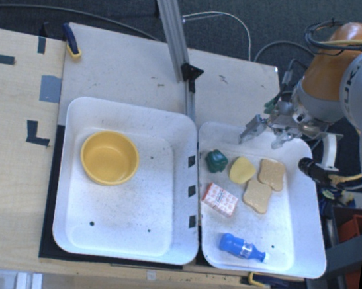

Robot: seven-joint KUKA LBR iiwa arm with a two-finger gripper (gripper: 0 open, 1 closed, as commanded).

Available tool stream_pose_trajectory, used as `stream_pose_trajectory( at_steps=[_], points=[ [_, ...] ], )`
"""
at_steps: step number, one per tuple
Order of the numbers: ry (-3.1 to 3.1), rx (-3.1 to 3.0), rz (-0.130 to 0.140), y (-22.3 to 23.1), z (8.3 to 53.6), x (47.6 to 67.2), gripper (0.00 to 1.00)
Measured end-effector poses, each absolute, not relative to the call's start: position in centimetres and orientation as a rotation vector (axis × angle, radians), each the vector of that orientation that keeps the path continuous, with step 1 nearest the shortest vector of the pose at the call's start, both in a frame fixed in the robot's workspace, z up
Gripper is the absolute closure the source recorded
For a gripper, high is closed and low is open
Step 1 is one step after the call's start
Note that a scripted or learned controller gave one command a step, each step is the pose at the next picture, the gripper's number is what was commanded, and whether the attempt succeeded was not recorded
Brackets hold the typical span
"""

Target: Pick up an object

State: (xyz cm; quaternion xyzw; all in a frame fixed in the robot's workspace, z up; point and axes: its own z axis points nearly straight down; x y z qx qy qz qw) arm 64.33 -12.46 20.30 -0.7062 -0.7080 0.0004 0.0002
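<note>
Jaws (262,134) spread, empty, above right bin (307,248), yellow piece (242,170) just below

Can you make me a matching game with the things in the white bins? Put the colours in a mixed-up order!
Things:
1. bowl
2. bottle
3. small box
4. little lump next to the bin's left wall

Colours:
A. blue
B. dark green
C. yellow
D. red and white

Pairs: 1-C, 2-A, 3-D, 4-B
</note>
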Motion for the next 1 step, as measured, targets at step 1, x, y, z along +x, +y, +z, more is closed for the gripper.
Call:
stream_pose_trajectory(
  at_steps=[1],
  points=[
    [-2.225, -2.218, 0.002, -12.47, 20.30, 64.33, 0.00]
  ],
)
